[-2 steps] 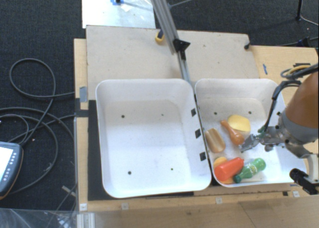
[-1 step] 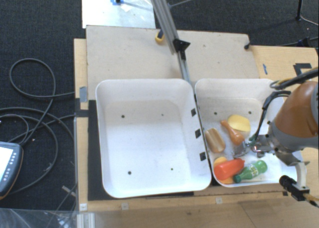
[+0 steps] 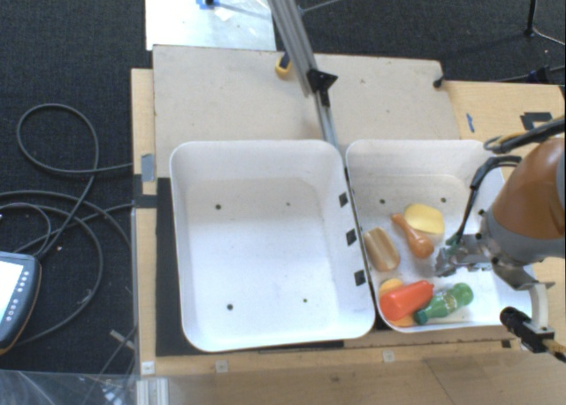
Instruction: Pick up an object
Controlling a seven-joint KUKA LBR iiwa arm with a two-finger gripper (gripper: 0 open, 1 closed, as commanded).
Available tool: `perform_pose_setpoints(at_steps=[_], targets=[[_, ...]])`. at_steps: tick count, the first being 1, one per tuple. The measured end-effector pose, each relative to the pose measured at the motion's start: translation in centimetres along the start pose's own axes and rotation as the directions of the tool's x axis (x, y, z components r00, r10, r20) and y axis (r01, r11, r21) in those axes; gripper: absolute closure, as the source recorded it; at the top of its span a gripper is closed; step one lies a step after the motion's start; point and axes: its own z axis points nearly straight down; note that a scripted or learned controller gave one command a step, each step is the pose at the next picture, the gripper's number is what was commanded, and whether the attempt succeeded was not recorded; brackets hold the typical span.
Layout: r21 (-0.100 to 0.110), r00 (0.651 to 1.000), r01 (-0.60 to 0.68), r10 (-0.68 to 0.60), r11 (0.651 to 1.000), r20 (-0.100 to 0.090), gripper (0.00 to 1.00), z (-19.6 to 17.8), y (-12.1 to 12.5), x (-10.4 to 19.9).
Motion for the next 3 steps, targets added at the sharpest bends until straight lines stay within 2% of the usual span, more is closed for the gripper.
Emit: perform_pose_setpoints(at_steps=[1, 2, 3], targets=[[-0.003, 1.0, 0.004, -0.004, 1.0, 0.002, 1.0, -4.4, 0.3, -0.5], [-0.006, 1.0, 0.007, -0.007, 1.0, 0.003, 1.0, -10.6, 1.1, -0.9], [0.0, 1.0, 0.007, -0.007, 1.0, 0.001, 1.0, -10.8, 1.2, -0.9]])
